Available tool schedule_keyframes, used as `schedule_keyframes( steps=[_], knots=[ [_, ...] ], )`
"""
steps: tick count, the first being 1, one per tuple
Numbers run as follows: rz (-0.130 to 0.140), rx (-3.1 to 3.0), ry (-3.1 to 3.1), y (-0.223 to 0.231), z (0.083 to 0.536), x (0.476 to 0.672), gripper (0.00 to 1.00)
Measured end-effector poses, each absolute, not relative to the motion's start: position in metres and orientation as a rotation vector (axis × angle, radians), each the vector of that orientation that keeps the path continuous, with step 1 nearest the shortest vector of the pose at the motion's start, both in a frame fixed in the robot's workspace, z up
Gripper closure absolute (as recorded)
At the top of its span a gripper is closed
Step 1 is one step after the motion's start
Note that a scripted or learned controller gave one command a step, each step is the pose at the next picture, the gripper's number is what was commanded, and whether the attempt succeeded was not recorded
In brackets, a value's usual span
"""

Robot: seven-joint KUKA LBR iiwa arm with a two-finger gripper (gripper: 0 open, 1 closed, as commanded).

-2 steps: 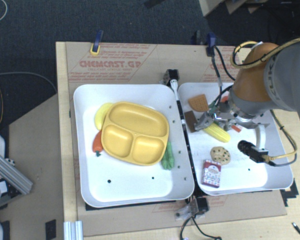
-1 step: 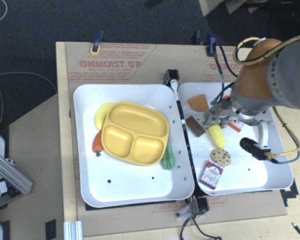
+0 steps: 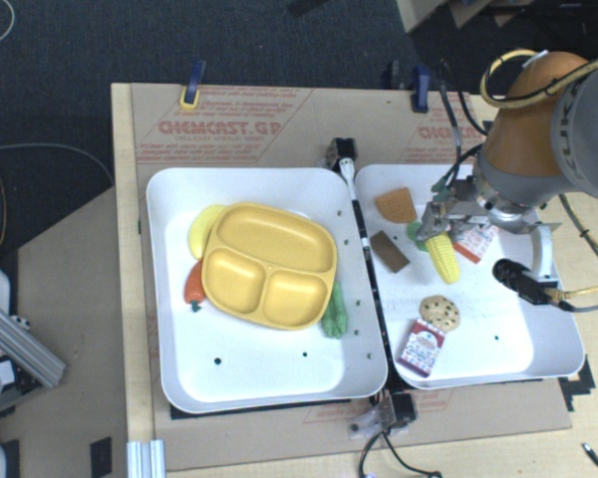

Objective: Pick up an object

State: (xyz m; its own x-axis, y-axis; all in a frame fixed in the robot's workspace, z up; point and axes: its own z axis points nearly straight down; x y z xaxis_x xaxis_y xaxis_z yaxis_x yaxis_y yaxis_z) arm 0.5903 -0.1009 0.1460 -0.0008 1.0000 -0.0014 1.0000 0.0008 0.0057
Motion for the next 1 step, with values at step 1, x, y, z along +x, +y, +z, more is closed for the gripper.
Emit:
schedule_keyframes(
  steps=[1],
  knots=[
    [0.005, 2.217, 2.219, -0.1004, 0.1899, 0.5873, 1.00]
  ],
)
